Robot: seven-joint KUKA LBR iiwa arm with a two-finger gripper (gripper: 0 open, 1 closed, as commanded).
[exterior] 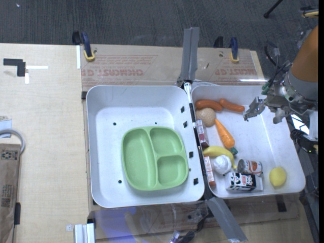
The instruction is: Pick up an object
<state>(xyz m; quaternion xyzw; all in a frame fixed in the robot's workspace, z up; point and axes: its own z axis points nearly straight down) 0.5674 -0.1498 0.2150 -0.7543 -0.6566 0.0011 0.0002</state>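
Dark carpet surrounds a pale wooden table carrying two shallow white bins side by side. Left bin contains a green divided plate. Right bin contains all candidate objects, grouped along its left and near sides: two orange carrots, a brown round item, a third carrot, a banana, a small white bottle, a can, a cow-print carton and a lemon.

The jaws hang above the far right part of the right bin, spread apart, holding nothing.

Risks: bare bin floor lies below the jaws, so a straight descent would likely close on nothing. Objects touch or crowd each other, so a finger may land on a neighbour. Round items such as the lemon may roll away.
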